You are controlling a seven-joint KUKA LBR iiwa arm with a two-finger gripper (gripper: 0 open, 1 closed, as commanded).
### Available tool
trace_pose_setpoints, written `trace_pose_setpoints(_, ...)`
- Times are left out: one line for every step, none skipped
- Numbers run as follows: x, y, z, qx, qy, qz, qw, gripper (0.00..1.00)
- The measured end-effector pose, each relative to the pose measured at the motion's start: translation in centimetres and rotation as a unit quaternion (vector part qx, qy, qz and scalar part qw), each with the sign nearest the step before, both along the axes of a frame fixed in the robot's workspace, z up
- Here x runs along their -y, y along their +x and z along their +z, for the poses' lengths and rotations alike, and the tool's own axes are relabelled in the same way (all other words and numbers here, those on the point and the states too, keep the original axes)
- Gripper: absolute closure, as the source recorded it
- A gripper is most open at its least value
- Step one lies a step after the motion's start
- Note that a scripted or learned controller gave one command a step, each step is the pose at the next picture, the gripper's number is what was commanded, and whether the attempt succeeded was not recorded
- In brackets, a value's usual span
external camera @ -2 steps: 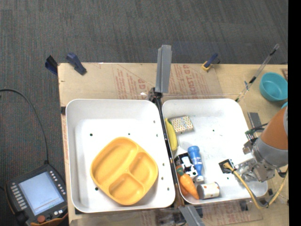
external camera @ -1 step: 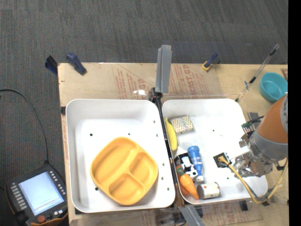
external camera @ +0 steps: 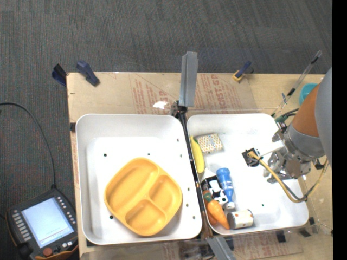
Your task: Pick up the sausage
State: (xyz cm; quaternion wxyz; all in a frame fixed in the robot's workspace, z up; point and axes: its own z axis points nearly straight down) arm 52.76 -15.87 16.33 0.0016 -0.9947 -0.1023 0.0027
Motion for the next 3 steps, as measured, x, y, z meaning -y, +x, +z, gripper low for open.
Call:
trace_pose_setpoints(-6.0, 0.9, -3.5, -0.002, 0.0006, 0.000, 1.0000, 1.00)
trace_pose_setpoints(-0.2, 4.4, 3.5, 0.000, -0.0003, -0.001, 1.0000, 1.00)
trace_pose_setpoints(2.7, 0.9, -2.2, -0.001, 0.0009, -0.002, 1.0000, 1.00)
